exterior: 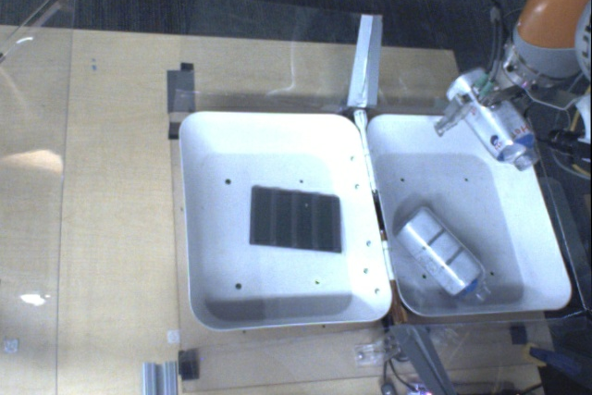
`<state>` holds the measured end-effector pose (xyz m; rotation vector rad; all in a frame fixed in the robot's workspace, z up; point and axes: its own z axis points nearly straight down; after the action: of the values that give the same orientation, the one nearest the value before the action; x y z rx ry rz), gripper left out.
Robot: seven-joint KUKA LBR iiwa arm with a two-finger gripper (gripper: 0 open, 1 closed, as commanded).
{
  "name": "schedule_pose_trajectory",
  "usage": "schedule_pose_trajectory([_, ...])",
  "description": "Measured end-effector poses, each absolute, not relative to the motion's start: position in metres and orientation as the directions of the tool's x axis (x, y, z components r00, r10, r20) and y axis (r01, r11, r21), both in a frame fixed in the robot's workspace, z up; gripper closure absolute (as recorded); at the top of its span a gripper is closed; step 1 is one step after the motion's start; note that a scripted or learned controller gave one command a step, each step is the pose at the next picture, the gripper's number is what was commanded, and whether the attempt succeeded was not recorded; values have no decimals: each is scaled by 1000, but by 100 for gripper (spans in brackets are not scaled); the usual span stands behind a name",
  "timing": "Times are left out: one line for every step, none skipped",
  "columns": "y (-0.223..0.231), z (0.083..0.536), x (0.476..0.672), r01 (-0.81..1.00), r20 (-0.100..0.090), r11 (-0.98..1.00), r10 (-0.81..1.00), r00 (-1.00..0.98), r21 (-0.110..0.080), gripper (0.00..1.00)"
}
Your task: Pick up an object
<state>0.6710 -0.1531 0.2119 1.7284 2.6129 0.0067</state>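
Take the right bin (499,169) as your landmark; the gripper (453,117) hangs over its far rim, toward the corner that meets the left bin (213,153), and nothing sits between its fingers. Whether those fingers stand wide or narrow you cannot tell from this slant, so do not count on their spread; check it before you descend.

The thing to pick, a silvery bottle-like object (438,253), lies on its side on the floor of the right bin, toward its near edge and closer to the wall shared with the left bin; it lies well apart from the gripper. It looks rounded and smooth, so it will likely roll; bring the fingers down across its narrow width, near its middle, and close squarely.

Beside the right bin, the left bin holds one flat dark ribbed pad (296,218), lying at its centre.
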Motion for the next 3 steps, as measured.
schedule_pose_trajectory([-153, 212, 671, 920, -5, 391, 920, -391, 8, 0])
schedule_pose_trajectory([-126, 129, 605, 922, -1, 388, 922, -388, 3, 0])
schedule_pose_trajectory([-205, 97, 587, 921, -4, 391, 921, -390, 5, 0])
